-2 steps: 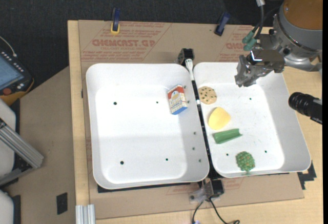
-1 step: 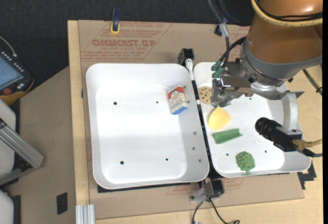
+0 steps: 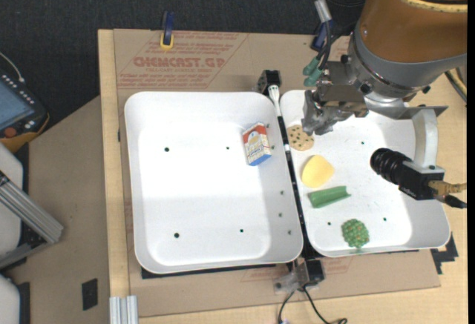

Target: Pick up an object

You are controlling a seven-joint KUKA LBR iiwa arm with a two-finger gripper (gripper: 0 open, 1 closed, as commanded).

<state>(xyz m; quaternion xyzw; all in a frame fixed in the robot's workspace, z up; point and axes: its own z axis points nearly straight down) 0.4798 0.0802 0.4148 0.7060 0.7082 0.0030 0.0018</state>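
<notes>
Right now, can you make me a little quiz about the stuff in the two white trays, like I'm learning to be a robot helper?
1. True or false: the little carton lies in the left bin.
2. Which thing lies nearest the gripper? A) the green bumpy ball B) the round spotted cookie C) the green stick
3. Fill in: the yellow piece lies just above the green ____.

Key
1. True.
2. B; the gripper sits just above the cookie, in the right bin.
3. Stick.
</notes>
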